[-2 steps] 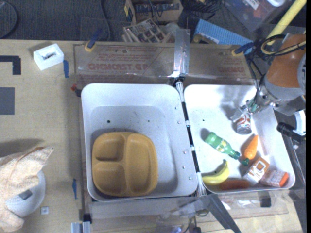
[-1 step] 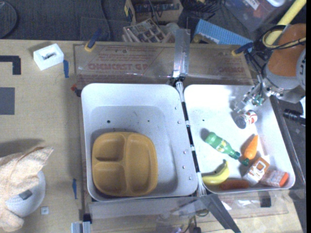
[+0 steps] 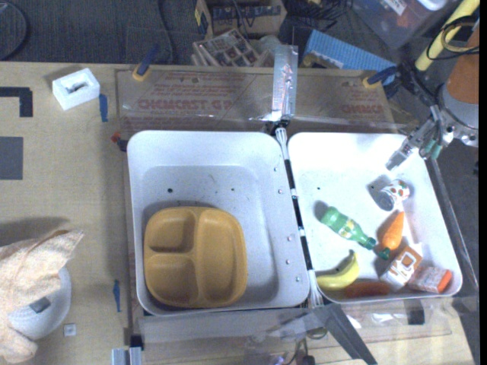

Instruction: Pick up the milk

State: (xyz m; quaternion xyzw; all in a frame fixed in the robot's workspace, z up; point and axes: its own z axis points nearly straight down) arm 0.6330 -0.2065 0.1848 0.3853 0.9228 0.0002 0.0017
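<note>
Since hovering over the right bin [image 3: 304, 158], at approach step only: gripper [image 3: 411, 149] with opening impossible to tell, nothing seen held. Well apart from it toward near rim, milk carton [image 3: 402, 266], just beside carrot [image 3: 392, 230]. Next: travel there, descend around carton.

Both bins [image 3: 205, 154] smooth white plastic, slight sheen. Yellow divided tray [image 3: 195, 254] matt plastic. Green bottle [image 3: 345, 226] glossy, clear plastic. Milk carton [image 3: 402, 267] printed card look. Bench top [image 3: 53, 181] matt light wood. Cloth [image 3: 34, 263] soft, crumpled. Gripper [image 3: 403, 155] dull grey metal.
</note>
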